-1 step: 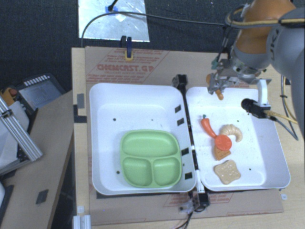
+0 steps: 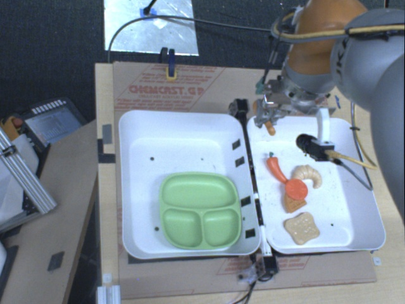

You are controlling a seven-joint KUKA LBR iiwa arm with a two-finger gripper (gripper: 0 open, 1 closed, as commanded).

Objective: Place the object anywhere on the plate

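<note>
Dark fabric ground behind; pale wooden desk (image 2: 105,201) carrying a printed cardboard sheet (image 2: 166,87) and two shallow white bins side by side.

Hidden or unclear:
- Grey robot arm with orange band (image 2: 323,24): cut off at the right and far edges, and covering the far right corner of the right white bin (image 2: 354,223).
- Gripper (image 2: 268,118): over the far left corner of the right bin, close to the divide. It is small and blurred, and its spread cannot be made out.
- Small orange stub (image 2: 271,129): just below the gripper. Whether it is gripped or merely lying there cannot be told.
- Brown flat piece (image 2: 293,203): partly covered by a red-orange round disc (image 2: 297,188).

Left white bin (image 2: 136,170):
- Light green three-compartment plastic plate (image 2: 199,208), at the near middle.

Right bin, middle to near, all apart from the plate:
- Orange toy carrot with green tip (image 2: 275,168), left of the disc.
- Pale cream croissant-shaped piece (image 2: 308,175), touching the disc's far right side.
- Tan toast-shaped slab (image 2: 302,227), nearest, alone.

Surroundings:
- Shiny silver sheet (image 2: 150,14), far.
- Grey device (image 2: 54,124) and aluminium rail (image 2: 25,176), left.
</note>
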